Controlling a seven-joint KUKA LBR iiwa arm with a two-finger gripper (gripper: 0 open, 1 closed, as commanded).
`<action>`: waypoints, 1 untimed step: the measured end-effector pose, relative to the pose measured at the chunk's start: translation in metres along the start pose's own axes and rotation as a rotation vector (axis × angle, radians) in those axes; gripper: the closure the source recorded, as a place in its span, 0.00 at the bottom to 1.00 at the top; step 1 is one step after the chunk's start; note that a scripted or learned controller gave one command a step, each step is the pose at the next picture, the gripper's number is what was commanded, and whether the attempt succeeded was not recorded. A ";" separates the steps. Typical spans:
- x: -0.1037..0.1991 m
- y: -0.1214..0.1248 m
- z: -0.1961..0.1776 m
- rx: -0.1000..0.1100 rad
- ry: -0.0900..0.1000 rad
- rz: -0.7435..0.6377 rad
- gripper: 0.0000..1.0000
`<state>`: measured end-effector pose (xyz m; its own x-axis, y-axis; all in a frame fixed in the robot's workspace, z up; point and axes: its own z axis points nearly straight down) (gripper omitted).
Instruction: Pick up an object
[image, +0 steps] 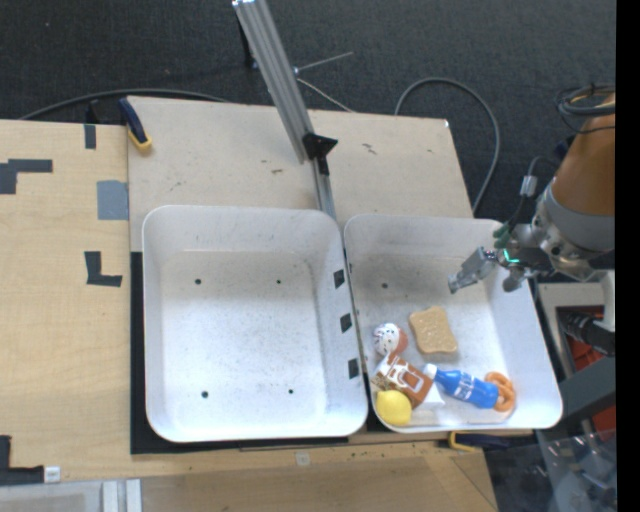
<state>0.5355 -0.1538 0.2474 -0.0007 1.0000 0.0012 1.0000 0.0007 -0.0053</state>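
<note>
The arm enters at the right edge of the frame, and you will find the claw (484, 268) over the upper right part of the right bin (400, 240), above bare bin floor. Nothing lies between its fingers. Whether they are spread or drawn together cannot be told at this size, so treat the claw state as unknown.

The candidate objects are grouped in the lower part of the right bin:
- a tan sponge (434, 331), nearest the claw, below and to its left;
- a small white ball with dark marks (386, 337), just left of the sponge;
- an orange and white toy (403, 377), below the ball;
- a yellow ball (393, 407), at the bin's lower left corner, touching the toy;
- a blue bottle (465, 388), lying flat, with an orange ring (503, 390) at its right end.

Judged from this layout, the step in hand is the approach; no grasp has been made. The next move calls for travel toward lower left, then a descent. The sponge stands apart from the rest and offers the least crowded target. The left bin (240, 320) needs no attention.
</note>
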 end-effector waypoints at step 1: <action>0.000 0.001 -0.002 -0.004 -0.001 -0.001 0.00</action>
<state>0.5363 -0.1539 0.2495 -0.0018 1.0000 0.0000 1.0000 0.0018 -0.0011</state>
